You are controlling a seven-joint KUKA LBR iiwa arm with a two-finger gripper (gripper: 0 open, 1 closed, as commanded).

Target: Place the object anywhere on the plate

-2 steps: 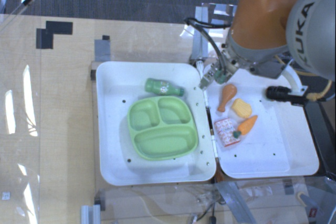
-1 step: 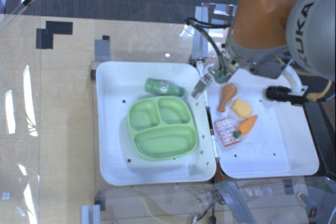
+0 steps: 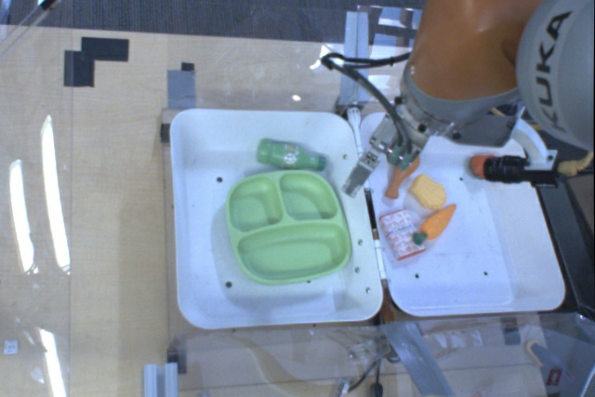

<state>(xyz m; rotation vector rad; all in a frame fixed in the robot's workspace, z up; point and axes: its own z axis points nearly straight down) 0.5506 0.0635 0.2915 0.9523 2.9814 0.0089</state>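
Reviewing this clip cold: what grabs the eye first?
The arm's big orange band fills the upper right, its gripper hanging over the seam between the bins. The green divided plate lies in the left bin, a green bottle behind it.

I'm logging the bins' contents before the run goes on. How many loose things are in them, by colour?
Green: 2, the bottle and the divided plate
Orange: 2, the carrot and a piece under the end effector
Yellow: 1, the chunk
Red-and-white: 1, the packet
Total: 6
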